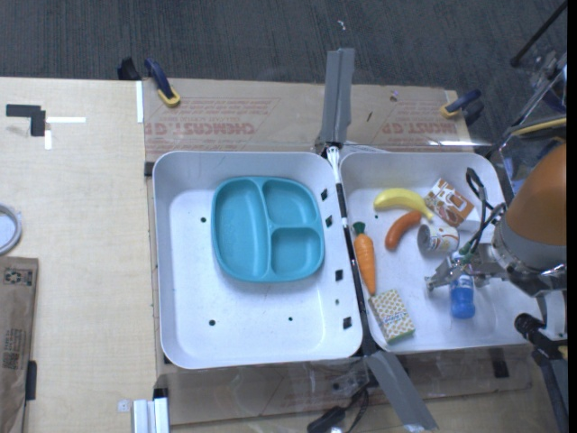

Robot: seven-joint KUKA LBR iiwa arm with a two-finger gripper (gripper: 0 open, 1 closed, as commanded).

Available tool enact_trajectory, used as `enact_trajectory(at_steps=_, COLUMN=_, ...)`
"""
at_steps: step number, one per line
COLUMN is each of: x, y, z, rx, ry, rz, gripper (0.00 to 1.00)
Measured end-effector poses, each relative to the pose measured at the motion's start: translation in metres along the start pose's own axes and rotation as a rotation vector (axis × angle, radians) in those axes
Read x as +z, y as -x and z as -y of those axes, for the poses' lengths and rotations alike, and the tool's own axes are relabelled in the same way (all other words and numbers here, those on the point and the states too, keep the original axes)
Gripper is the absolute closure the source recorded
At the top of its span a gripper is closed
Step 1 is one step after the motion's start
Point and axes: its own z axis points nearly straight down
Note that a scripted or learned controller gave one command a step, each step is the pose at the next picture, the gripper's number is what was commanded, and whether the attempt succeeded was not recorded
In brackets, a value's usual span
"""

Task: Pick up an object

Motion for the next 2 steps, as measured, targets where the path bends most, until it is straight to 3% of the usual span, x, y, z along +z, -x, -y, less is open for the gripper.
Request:
enact_trajectory(at_steps=1, x=-0.005, y=0.002, z=0.0, rx=0.005, ry=-0.005, rz=-0.001, gripper=1.0)
enact_trajectory(at_steps=2, x=-0.103, y=-0.117, z=0.011, rx=0.087, ry=0.003, rz=0.002, gripper=1.0)
